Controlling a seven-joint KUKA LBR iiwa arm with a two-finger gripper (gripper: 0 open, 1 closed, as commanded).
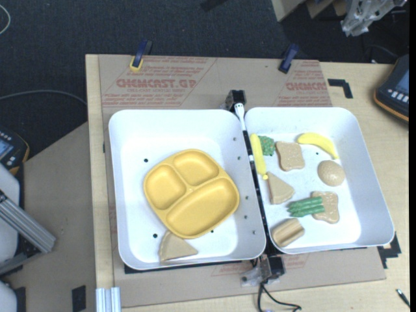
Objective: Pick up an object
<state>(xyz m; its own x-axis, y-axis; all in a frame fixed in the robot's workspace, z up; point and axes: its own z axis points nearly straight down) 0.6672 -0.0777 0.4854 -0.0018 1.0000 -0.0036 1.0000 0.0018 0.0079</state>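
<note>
Closest to the lens, a black clamp (272,266) with a trailing cable grips the lower edge of the desk (97,174), where the two white bins meet. Just above it, in the left bin (123,135), a tan wedge (174,247) lies at the lower rim, touching a yellow three-part plate (192,192) that sits at the bin's middle.

The right bin (364,194) holds the small toy foods. A tan roll (286,231) lies at its lower left. Above it a green stalk bundle (305,206) rests against a tan bone-shaped piece (328,208). A tan triangle (279,190) sits near the bin's left wall, with a tan toast slice (289,155) above it. A yellow stick (258,156) lies along the left wall, a green sprig (266,142) beside its top. A yellow banana (318,143) curves in the upper part, with a round tan lump (331,173) below it.

At the upper right of the frame the pale metal gripper (367,8) hangs well away from both bins; whether it is spread or pressed together cannot be told.
</note>
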